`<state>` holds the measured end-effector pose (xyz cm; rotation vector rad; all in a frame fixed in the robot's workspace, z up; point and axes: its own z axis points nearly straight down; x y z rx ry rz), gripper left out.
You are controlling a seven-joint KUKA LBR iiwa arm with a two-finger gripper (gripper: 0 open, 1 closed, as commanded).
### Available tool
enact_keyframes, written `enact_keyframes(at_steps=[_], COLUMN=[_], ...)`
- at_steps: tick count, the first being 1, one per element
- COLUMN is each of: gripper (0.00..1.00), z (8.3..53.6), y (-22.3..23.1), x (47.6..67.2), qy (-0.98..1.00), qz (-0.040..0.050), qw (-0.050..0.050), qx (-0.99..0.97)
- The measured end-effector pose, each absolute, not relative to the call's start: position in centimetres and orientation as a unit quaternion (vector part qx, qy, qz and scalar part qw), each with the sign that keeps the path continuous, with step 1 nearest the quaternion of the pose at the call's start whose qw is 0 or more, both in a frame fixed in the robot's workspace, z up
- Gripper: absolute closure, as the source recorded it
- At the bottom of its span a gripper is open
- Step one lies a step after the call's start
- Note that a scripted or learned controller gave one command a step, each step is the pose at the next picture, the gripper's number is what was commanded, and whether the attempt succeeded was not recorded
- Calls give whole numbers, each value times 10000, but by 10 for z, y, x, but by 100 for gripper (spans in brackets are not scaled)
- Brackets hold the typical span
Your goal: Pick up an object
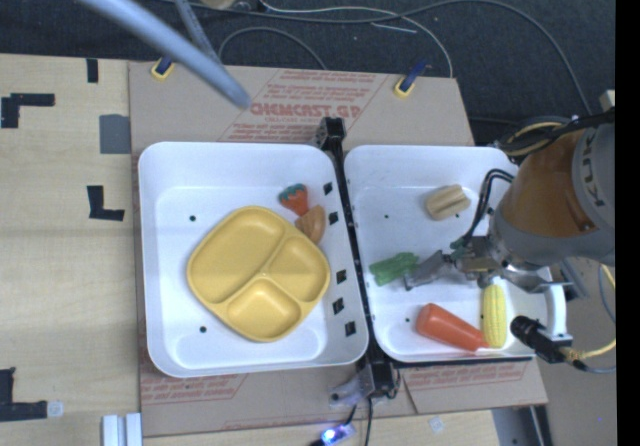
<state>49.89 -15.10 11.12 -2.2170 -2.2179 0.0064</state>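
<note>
The right bin [400, 164] holds several toy foods. A green piece [390, 268] lies near its left wall. A tan bread roll [446, 201] sits toward the back, and an orange carrot [448, 327] and a yellow corn cob [493, 313] lie at the front. My gripper [421, 273] is low in this bin, pointing left, with its tip right beside the green piece's right end. I cannot make out whether it touches the piece. The arm's orange band [545, 196] stands above the bin's right side.
The left bin [160, 234] holds a yellow divided plate [258, 274], with a small red and green item [294, 197] and a brown item [313, 223] by the divider [345, 234]. Cables run across the dark floor behind the bench.
</note>
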Motion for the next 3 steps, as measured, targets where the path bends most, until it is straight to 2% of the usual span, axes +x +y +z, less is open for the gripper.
enact_keyframes(at_steps=[1,3], gripper=[100,100], z=[123,238], y=[-150,-146], x=[500,506], qy=[-7075,-7077], qz=[10,-12], qw=[19,-23], qx=[-7067,-7065])
